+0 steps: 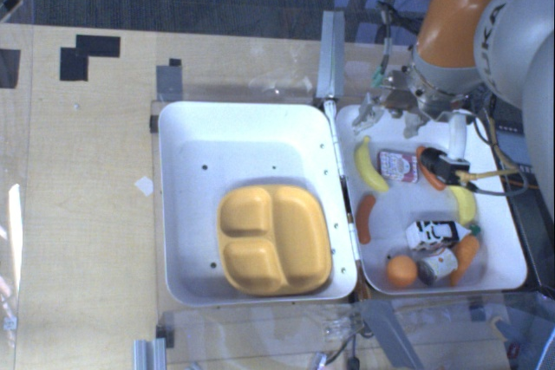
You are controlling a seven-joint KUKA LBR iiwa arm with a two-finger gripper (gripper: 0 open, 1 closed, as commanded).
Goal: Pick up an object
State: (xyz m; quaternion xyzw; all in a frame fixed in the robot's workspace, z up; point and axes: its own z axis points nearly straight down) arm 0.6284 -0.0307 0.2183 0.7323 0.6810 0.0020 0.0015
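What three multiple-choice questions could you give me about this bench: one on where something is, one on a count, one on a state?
1. Where is the yellow divided tray?
A. left bin
B. right bin
C. on the bench

2. How many bananas are in the right bin?
A. none
B. two
C. five

3. The gripper is
A. above the right bin's far end
B. inside the left bin
C. over the bare bench

Answers: 1 A, the tray lies there; 2 B, one banana left, another banana right; 3 A, it hangs there.
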